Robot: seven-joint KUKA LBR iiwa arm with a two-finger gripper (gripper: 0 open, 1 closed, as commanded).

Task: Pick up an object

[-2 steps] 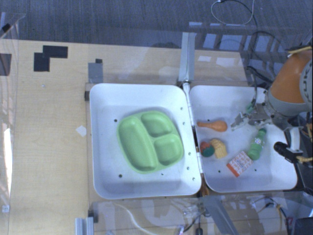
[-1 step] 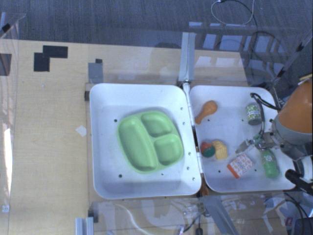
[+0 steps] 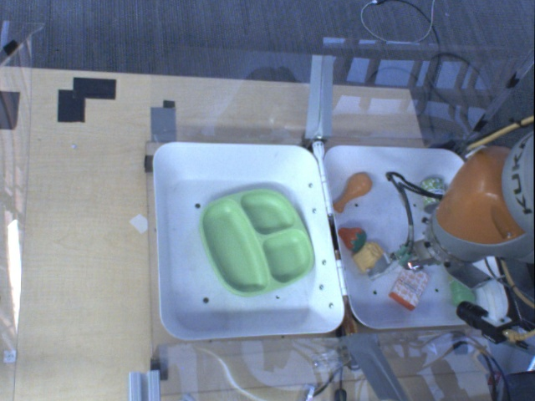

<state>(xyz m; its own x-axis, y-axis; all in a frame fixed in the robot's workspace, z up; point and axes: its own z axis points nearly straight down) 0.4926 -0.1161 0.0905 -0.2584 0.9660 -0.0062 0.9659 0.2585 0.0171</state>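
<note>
Pale green plastic: a three-compartment tray [image 3: 257,241] lies slightly skewed in the middle of the left bin [image 3: 180,224], one long section on its left, two smaller ones on its right. Left bin white, shallow, dotted with a few small dark holes; it butts against the right bin [image 3: 376,307] along a thin metal divider. Camera view, right bin: an orange-brown drumstick-shaped toy [image 3: 353,190] near the upper left corner, its thin end pointing down-left. Below it, close to the divider, a small red-and-green piece [image 3: 352,238], and touching that on the lower right a yellowish block [image 3: 368,256]. Further right, toward the bin's lower edge, a small white-and-red packet [image 3: 409,288], tilted. A greenish shiny item [image 3: 433,185] sits at the upper right of the bin, partly behind a black cable. A small green item [image 3: 461,291] shows at the bin's right edge, below the arm. The arm [image 3: 481,203], orange band bulking large, comes in from the right over the right bin. The gripper [image 3: 410,257] hangs low just above the packet and right of the yellowish block; its metal parts are small and cluttered, and I cannot tell how the tips stand or whether anything sits between them. Wooden bench [image 3: 84,224] around both bins, black markers at its upper left.
</note>
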